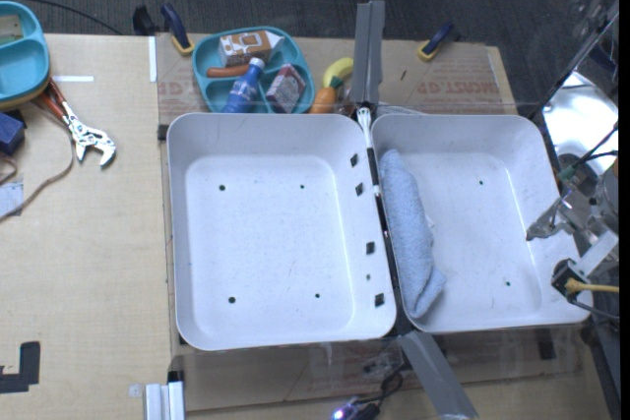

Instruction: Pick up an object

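Note:
A grey-blue folded cloth (pixel 409 236) lies in the right bin (pixel 492 211), stretched along its left wall from the back to the front corner. The left bin (pixel 266 231) shows bare white floor. My gripper (pixel 559 253) sits low at the right bin's right rim, well to the right of the cloth and apart from it. Nothing is visibly held in it, and the arm's grey hardware (pixel 596 211) crowds the view's right edge.
Behind the bins stands a teal tray (pixel 209 74) with a blue bottle, a small box and other items. A banana (pixel 338 72) and an orange piece lie next to it. A wrench (pixel 89 141) rests on the bench at left. A grey post (pixel 368 49) rises between the bins.

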